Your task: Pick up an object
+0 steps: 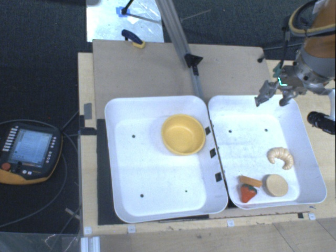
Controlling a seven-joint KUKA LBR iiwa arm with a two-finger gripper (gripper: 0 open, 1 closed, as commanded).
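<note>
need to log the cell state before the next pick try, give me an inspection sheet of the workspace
surface: bench bearing two white bins side by side, left bin and right bin
job's things: yellow bowl in the left bin; croissant, round tan disc and red-and-orange toy in the right bin's near part
clutter: blue-and-yellow clamp on the bench's far edge
grippers: gripper open, over the right bin's far edge, holding nothing
cables: cables on the floor beside the pendant
surroundings: teach pendant on dark floor at left; metal pole slanting over the bench
</note>
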